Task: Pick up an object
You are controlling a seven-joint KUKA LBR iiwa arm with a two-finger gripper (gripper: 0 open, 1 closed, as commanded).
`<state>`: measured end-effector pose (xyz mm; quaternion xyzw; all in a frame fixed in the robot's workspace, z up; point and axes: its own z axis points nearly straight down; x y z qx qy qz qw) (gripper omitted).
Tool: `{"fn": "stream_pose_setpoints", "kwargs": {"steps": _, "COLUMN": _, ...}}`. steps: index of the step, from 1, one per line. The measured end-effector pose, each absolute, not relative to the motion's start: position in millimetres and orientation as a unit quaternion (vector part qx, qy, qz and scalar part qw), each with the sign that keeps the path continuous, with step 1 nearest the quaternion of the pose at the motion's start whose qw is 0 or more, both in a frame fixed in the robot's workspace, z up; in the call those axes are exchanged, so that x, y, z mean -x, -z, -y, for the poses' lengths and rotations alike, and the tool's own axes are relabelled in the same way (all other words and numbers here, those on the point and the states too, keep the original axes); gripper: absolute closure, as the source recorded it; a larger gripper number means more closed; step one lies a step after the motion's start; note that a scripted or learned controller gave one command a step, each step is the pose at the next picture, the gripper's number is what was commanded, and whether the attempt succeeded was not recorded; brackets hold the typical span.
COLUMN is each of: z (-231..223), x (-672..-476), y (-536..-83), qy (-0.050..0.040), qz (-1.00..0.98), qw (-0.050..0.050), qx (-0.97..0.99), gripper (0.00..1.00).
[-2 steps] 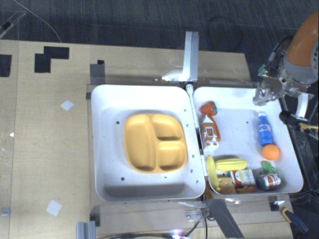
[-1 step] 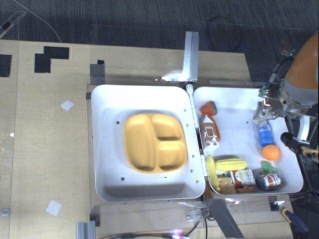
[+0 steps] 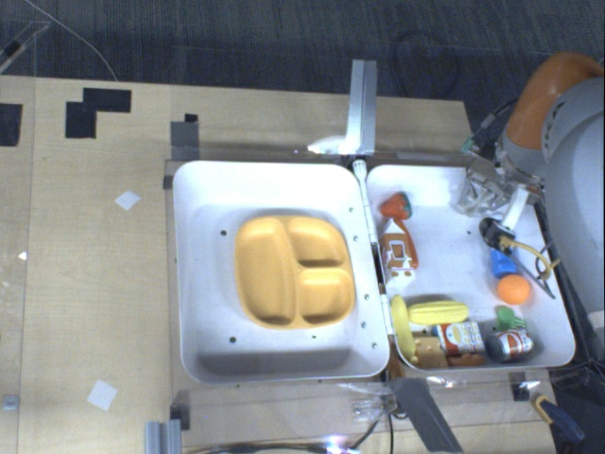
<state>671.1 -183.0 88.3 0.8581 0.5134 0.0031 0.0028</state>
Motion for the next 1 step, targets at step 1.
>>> {"fn": "stream_pose_setpoints", "kwargs": {"steps": 1, "z": 185.6, "x": -667.7, "y": -86.2, "qy": 0.0019, "qz": -0.512, "qw": -0.001, "qx": -0.859, "gripper": 0.00}}
